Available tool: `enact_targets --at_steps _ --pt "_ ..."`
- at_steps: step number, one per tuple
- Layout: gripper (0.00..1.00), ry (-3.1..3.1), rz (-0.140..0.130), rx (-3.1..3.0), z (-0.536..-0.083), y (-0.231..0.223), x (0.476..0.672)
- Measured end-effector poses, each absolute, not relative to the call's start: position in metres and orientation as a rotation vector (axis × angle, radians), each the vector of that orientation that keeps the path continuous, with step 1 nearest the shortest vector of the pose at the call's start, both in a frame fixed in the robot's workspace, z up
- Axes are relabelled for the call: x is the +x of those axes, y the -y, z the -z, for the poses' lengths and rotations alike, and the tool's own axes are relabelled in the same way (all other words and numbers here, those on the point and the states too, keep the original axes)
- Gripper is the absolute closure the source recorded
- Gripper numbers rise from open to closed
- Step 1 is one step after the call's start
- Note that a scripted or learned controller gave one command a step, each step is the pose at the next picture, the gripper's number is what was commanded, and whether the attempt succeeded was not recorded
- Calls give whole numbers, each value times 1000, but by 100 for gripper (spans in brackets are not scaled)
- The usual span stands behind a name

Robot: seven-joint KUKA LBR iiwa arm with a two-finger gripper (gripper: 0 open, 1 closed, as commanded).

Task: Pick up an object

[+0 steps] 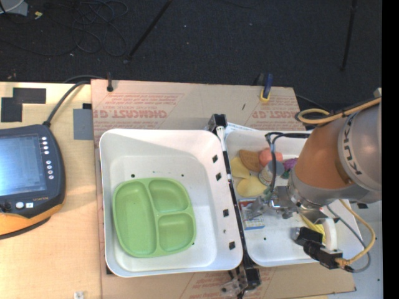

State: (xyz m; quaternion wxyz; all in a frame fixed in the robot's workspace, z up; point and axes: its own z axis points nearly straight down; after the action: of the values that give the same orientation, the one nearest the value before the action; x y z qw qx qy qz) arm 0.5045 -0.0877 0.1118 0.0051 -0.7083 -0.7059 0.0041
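The gripper (260, 205) sits low in the right bin (280, 254), at the centre-right of the frame, its metal parts hidden partly under the arm's wrist. I cannot tell how it is set, or whether anything sits in it.

Just above and to the left of it lies a small heap of objects (252, 170) in the upper left part of that bin. The heap holds pale yellow rounded pieces, a tan-brown piece at the top, a pink piece beside it and a bit of purple and green at the right edge, close against the arm. A small flat item with blue and red on it (252, 223) lies just below the gripper on the bin floor.

The arm (330, 161) fills the right side of the frame, with its orange band over the bin and yellow and black cables trailing at the lower right.

The left bin (156, 145) holds 1 green plate (154, 215) with 3 compartments. A handheld screen (28, 170) rests at the far left on the bench.
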Motion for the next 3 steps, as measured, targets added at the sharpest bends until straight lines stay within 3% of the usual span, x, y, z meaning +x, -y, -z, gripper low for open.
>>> enact_targets --at_steps 1,2,3 --pt "0 2221 0 -2219 -89 90 553" --pt "0 2224 9 -2227 -91 92 520" --pt "0 2223 2 -2220 -90 90 553"
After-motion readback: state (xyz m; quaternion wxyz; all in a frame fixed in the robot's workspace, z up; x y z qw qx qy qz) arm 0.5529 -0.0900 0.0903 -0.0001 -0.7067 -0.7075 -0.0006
